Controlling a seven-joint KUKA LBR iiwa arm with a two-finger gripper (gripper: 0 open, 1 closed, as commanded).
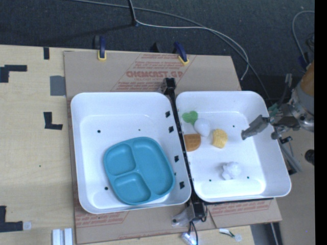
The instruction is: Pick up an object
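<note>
The right bin (255,188) holds several small items: a green piece (190,117), a white piece (203,128), an orange-brown piece (192,142), a yellow piece (219,138) and a crumpled white piece (230,170). My gripper (266,130) hangs over the right side of this bin, to the right of the yellow piece and apart from it. Its fingers are spread open, one grey finger (254,127) pointing left toward the items. Nothing is between them.
The left bin (87,111) holds a blue divided plate (138,170). A black divider clip strip (177,137) runs between the bins. Both bins rest on cardboard (148,73) clamped at the back. Cables cross the dark floor behind.
</note>
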